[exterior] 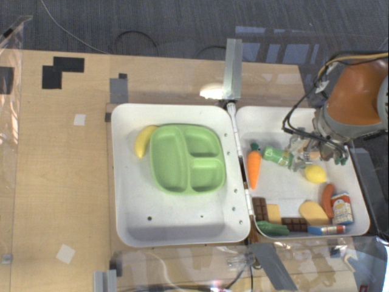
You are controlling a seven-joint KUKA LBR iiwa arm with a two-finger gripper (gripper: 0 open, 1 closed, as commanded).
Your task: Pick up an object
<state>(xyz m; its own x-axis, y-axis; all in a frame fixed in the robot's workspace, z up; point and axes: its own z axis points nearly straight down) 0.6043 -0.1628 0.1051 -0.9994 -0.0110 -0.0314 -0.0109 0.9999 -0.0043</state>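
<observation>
Basically nothing lifted yet. Arm (358, 96) is in from the right, over the right bin (285, 117), gripper (304, 157) low between the green bottle (276, 156) and the lemon (315, 174). Can't tell the claw's state: too much metal and cable clutter at the tip to read, so no claim of a grasp. No specific target is named; the candidates all lie in the right bin: bottle just left of the tip, lemon just below-right, carrot (253, 166) along the left wall, chocolate bar (260, 208), cheese (274, 213), bread (313, 211), sausage (328, 198), carton (342, 208) and marker (325, 229) along the front. Left bin (124, 163) holds a green tray (185, 158) with a banana (143, 140) touching its left edge. My read: approach done; grasp and lift are left, most likely on bottle or lemon.
</observation>
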